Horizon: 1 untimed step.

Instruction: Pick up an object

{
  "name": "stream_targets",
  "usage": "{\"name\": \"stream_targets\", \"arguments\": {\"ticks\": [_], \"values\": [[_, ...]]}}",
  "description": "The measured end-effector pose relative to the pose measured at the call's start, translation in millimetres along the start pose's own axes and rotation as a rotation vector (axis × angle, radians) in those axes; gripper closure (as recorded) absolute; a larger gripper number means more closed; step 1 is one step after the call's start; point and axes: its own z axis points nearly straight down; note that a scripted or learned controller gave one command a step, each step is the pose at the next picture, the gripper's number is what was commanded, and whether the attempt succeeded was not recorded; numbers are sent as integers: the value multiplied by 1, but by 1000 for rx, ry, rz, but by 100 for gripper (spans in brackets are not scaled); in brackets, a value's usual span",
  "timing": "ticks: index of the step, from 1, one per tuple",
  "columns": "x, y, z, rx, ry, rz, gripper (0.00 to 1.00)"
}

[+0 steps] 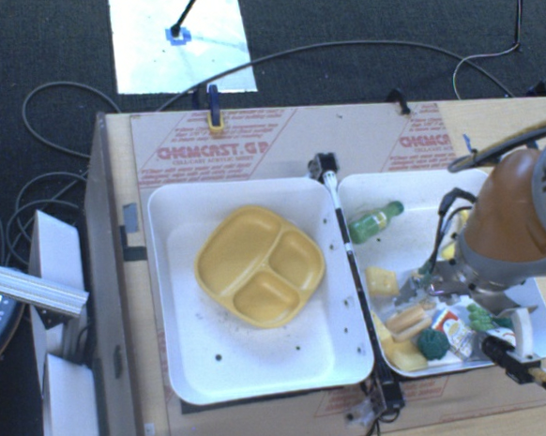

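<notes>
1 smooth yellow 3-compartment plastic tray (260,265) in left bin (185,360)

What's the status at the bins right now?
Gripper low in right bin, over piled toys. Grip unclear. Green bottle lies apart. Yellow tray in left bin.

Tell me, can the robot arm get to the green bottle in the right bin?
Probably yes. The green bottle lies by itself near the far left corner of the right bin, with bare floor around it and nothing on top. The arm is over the same bin, working nearer the piled toys.
</notes>
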Motion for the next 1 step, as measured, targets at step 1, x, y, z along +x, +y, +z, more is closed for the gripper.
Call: {"name": "stream_targets", "arguments": {"ticks": [1], "values": [[-19, 82, -4, -4, -1, -2, 0]]}}
